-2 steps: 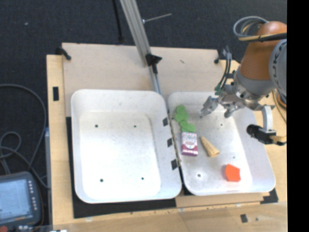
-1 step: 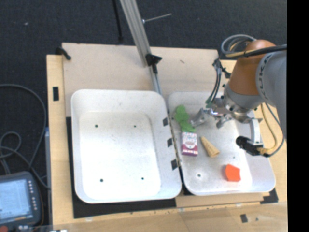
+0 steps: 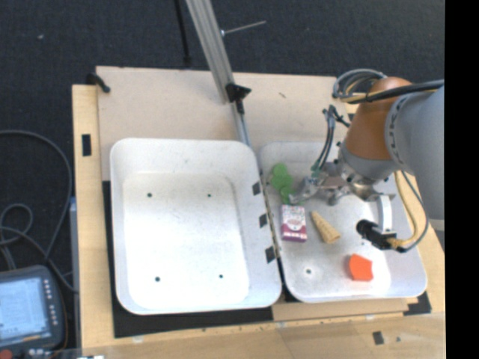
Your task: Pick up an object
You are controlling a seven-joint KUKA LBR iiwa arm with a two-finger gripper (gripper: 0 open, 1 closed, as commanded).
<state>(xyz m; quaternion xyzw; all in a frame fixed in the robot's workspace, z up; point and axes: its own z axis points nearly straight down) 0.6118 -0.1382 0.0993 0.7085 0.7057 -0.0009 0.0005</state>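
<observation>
Four objects lie in the right bin [image 3: 408, 275]: a green piece [image 3: 281, 178], a small carton [image 3: 293, 223], a tan wedge [image 3: 325, 227] and an orange block [image 3: 361, 268]. My gripper [image 3: 310, 188] hangs beside the green piece; I cannot tell its opening or any hold. I fear it nudges that piece against the bin wall, or catches the carton close by.

Dark carpeted floor [image 3: 112, 21] surrounding a pale wooden bench [image 3: 172, 99]. Aluminium pole [image 3: 212, 43] rising aslant up-left of the pincer. Black cables [image 3: 19, 193] looped on floor, far left. Handheld screen unit [image 3: 26, 305], lower-left corner.
</observation>
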